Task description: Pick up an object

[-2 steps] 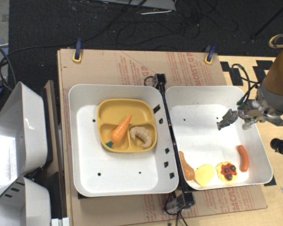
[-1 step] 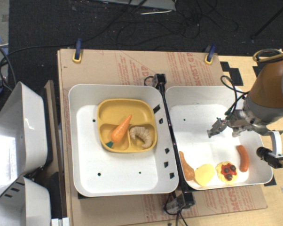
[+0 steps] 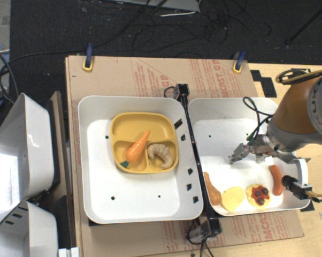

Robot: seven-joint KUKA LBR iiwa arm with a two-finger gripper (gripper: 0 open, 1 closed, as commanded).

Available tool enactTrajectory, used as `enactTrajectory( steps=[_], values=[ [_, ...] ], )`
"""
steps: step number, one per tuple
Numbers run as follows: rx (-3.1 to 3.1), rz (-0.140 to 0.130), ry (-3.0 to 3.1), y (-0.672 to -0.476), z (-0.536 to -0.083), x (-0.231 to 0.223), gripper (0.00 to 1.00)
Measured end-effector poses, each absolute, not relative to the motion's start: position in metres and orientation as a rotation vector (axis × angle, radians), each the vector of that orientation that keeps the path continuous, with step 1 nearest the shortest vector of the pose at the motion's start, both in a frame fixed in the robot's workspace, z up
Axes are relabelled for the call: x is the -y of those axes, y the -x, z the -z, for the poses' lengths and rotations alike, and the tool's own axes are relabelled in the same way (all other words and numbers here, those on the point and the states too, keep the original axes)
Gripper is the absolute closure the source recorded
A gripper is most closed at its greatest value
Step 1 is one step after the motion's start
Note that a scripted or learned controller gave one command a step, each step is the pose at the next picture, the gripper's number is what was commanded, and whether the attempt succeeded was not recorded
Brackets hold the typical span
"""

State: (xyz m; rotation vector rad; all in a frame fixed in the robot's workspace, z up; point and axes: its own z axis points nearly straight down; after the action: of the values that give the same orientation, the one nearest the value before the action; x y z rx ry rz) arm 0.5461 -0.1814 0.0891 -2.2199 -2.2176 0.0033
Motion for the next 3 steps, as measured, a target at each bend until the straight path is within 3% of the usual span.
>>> enactTrajectory(
  steps=[1,2,3],
  values=[
    [2.22,0.0,2.223,-0.547,-0.102,0.182,1.0],
    [2.227,0.003,2.222,-0.555,-0.162,0.186,1.0],
    [2.229,0.004,2.223,-0.55,-0.224,0.185,1.0]
  ],
)
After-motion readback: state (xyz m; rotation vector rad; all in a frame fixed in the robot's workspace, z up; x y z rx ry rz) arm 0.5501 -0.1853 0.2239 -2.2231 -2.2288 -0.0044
